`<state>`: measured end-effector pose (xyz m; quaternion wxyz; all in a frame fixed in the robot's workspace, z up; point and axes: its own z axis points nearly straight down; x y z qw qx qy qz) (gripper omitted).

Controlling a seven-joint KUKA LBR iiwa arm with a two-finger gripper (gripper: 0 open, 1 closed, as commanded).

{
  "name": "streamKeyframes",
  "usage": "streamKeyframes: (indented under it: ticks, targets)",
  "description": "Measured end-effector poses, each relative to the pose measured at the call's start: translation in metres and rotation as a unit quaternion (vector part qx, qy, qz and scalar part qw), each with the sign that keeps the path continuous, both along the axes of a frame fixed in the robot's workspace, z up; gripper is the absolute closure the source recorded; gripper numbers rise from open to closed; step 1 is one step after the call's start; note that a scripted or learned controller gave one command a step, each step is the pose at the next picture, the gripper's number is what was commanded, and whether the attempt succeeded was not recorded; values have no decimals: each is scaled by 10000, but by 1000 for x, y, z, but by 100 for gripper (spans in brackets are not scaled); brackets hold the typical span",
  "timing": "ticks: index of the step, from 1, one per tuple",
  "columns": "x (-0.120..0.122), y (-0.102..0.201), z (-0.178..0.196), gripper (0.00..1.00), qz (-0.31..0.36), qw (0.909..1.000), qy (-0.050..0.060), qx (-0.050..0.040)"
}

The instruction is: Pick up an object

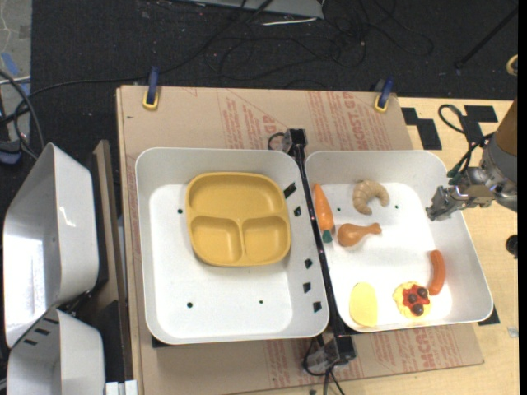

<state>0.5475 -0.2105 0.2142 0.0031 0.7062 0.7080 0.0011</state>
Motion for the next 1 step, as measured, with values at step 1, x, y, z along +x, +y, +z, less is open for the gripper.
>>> streamKeyframes:
  ticks: [1]
  targets:
    - [11,49,12,100,26,10000,13,15]
